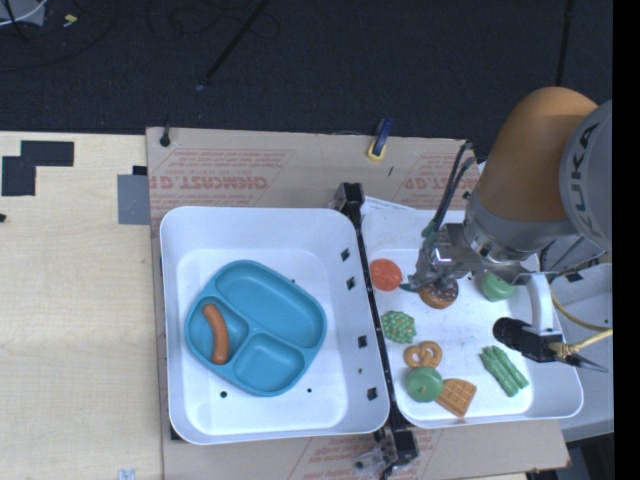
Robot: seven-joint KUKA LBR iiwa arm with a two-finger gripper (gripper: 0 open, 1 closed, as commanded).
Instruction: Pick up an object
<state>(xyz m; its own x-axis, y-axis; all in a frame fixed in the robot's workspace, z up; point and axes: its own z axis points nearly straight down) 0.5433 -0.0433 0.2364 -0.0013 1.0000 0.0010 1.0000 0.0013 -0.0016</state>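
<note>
taking the right bin (pixel 572 396) as the landmark: at its near edge lie a tan waffle (pixel 456 397) and a green apple (pixel 424 384) touching each other, with a bundle of green beans (pixel 505 369) to their right. just behind the apple is a pretzel (pixel 423 354), and behind that a bumpy green vegetable (pixel 398 325). deeper in the bin a brown donut (pixel 439 294) sits directly under the gripper (pixel 432 278), whose fingers seem to straddle it, though whether they are open or closed on it cannot be told. an orange-red disc (pixel 386 274) lies just left of the donut. left of the bin, the left bin (pixel 188 388) holds a blue tray (pixel 257 325) with a sausage (pixel 216 332) in one compartment.
</note>
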